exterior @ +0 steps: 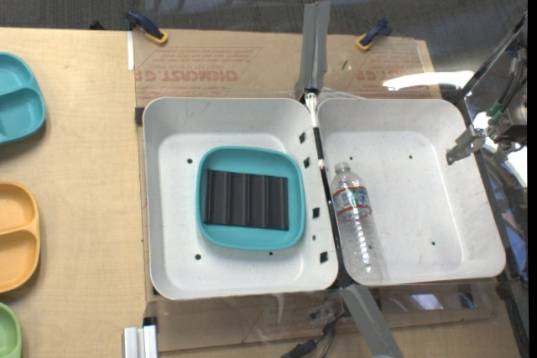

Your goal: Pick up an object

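Observation:
A clear plastic water bottle (354, 219) with a white cap and a red-and-blue label lies on its side in the right bin (419, 180), close to that bin's left wall, cap pointing to the back. In the left bin (168, 180) rests a teal square tray (250, 199) with a dark ribbed insert. My gripper (466, 148) hangs at the right bin's right rim, well away from the bottle, and nothing is seen in it. Most of the arm is cut off at the right edge of the view.
Cardboard (210, 67) lies under the bins, held by two clamps (147, 27) at the back. On the wooden bench to the left sit a teal plate (17, 109), an orange plate (15, 235) and part of a green one (7, 331).

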`<state>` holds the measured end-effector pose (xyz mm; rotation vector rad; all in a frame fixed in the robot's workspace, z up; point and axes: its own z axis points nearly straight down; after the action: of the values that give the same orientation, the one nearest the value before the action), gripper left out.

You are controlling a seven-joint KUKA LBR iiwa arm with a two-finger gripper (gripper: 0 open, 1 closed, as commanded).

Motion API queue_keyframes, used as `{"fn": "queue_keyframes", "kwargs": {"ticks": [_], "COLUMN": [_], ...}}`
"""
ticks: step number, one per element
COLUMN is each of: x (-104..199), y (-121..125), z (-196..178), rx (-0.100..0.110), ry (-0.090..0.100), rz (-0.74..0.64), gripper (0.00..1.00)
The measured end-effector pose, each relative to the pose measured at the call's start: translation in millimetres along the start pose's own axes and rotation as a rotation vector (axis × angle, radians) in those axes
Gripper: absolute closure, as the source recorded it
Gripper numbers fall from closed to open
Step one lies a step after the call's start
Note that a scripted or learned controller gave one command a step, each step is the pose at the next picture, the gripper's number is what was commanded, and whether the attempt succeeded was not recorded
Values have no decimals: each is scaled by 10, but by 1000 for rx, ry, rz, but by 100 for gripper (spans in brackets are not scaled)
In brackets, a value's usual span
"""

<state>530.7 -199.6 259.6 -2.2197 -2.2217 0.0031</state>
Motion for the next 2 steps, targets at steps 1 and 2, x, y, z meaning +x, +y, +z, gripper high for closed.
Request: {"fn": "queue_keyframes", "kwargs": {"ticks": [1, 2], "x": [-227, -187], "y": [-335, -18], "z": [-150, -87], "rx": [0, -1], "ry": [0, -1], "rz": [106, -149], "gripper": [0, 0]}}
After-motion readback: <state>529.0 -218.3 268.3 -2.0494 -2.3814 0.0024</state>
